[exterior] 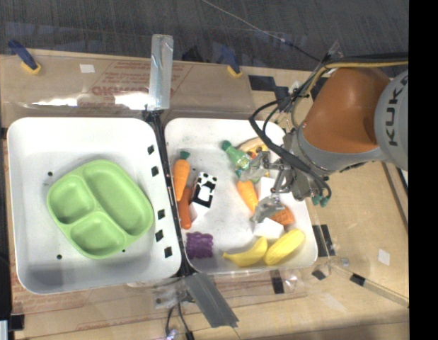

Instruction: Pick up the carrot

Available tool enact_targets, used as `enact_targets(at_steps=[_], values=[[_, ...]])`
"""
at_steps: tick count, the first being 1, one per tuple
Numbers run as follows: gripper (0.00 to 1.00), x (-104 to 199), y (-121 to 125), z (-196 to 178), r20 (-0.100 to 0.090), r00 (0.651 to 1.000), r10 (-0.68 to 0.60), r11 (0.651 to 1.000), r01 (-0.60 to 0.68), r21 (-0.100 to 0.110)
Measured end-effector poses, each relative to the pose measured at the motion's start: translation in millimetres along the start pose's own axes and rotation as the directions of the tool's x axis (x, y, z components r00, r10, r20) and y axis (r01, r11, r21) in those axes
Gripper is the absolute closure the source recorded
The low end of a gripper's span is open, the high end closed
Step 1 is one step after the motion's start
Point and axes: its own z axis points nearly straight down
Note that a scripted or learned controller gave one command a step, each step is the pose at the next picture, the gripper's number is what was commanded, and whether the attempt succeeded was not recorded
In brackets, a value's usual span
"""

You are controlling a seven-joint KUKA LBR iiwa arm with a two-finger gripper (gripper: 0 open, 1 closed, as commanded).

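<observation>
Gripper (267,205) of the grey arm (346,119) hangs low over the right-hand white bin (219,129), its metal fingers reaching down beside a small orange carrot (247,193); whether they are spread or closed cannot be told from this slanted look, and nothing is plainly seen between them. That carrot lies in the middle of the right bin, its long axis running at a slant from upper left to lower right, the lower end passing under the gripper's metal. A second, larger carrot (182,190) lies against the bin's left wall, its long axis nearly straight up and down in the picture, the broad end with a bit of green at the top and the narrowing end toward the bottom. Between the two carrots sits a small black-and-white toy (204,189). Just above the middle carrot is a green object (236,154), and to its lower right, near the gripper, an orange-red piece (284,217) touches something white. Along the bin's near edge lie a purple bunch of grapes (199,244), a yellow banana (248,253) and, touching it on the right, a yellow lemon-like fruit (286,246). In the left-hand white bin (27,261) rests a green divided plate (100,207) with three compartments.
</observation>
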Motion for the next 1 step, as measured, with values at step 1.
enact_targets(at_steps=[1], values=[[0.0, -48.6, -26.1, 123.0, 0.003, 1.0, 0.016, 1.0, -0.016, 0.0]])
